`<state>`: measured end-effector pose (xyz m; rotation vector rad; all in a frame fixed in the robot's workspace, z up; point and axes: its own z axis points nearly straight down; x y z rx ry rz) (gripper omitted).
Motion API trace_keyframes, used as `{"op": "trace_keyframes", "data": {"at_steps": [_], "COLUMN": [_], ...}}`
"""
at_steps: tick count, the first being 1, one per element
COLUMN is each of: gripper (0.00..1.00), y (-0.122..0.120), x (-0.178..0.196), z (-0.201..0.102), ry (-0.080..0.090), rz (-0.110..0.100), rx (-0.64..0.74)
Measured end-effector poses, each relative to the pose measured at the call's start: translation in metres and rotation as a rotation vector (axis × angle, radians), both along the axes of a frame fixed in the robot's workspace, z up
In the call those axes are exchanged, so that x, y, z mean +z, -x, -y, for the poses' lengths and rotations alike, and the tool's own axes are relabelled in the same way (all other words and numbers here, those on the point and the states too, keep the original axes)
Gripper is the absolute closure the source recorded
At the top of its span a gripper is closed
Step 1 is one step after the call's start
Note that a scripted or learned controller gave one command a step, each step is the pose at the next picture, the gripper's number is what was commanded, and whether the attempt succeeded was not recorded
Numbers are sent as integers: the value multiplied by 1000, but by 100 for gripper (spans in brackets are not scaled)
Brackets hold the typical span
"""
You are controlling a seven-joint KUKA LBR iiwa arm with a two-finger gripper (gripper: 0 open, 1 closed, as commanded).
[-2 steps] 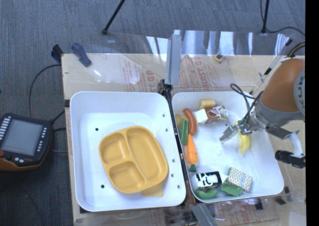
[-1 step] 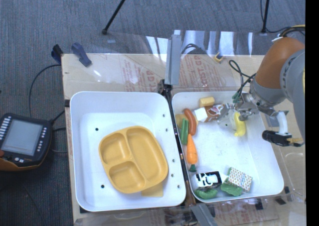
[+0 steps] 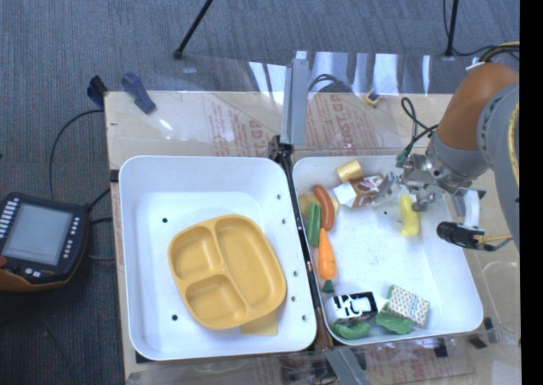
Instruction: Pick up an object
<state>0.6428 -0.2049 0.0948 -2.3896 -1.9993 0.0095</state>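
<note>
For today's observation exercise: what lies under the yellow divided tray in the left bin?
A flat yellow piece sticks out from under the yellow divided tray at its lower right edge, resting on the left bin floor. How far it extends beneath is covered.

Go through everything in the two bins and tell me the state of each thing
divided yellow plate: lying flat in left bin, upright
carrot: lying flat, right bin
hot dog: lying beside green bean
yellow banana-like piece: lying below pincer
patterned box: lying flat

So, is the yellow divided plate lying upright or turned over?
Upright: the yellow divided plate shows its three hollow compartments facing up, flat in the left bin.
</note>
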Motion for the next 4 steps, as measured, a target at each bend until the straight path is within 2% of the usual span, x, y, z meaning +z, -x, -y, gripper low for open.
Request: {"op": "trace_keyframes", "data": {"at_steps": [1,2,3,4], "gripper": [0,0,0,0], "y": [45,21,49,105], "x": [0,-1,-2,-2], "z": [-1,-22,1,3], "ry": [13,15,8,12], "rz": [33,26,33,38], "rx": [67,195,200,450]}}
